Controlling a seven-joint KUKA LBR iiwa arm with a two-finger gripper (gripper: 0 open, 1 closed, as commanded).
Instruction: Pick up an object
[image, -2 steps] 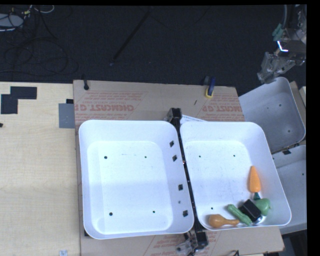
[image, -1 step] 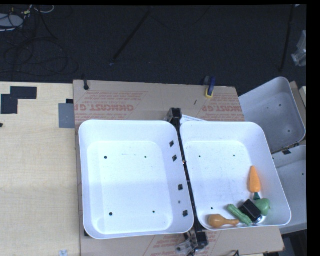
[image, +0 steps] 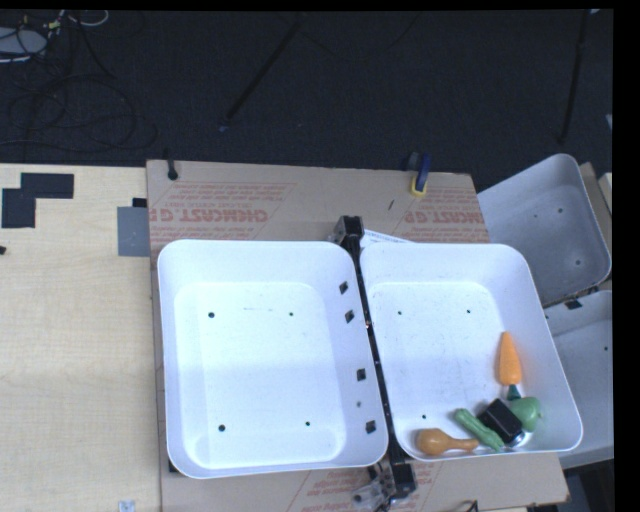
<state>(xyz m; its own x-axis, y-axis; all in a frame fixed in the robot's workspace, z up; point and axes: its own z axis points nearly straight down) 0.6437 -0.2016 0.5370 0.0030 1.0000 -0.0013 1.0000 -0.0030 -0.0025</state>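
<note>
The right bin (image: 440, 270) holds a small heap of toys in its near right corner. An orange carrot-shaped piece (image: 509, 360) lies along the right wall. Below it sit a black block (image: 500, 421), a green round piece (image: 526, 410) and a green stick-like piece (image: 476, 427). An orange-yellow gourd-shaped piece (image: 441, 441) lies at the front wall.
The left bin (image: 200, 265) stands beside the right one, joined by a black divider strip (image: 362, 330). Both rest on a cardboard sheet (image: 300, 200). A grey metal plate (image: 545, 225) stands at the right. A blue and yellow clamp (image: 420, 175) holds the cardboard's far edge.
</note>
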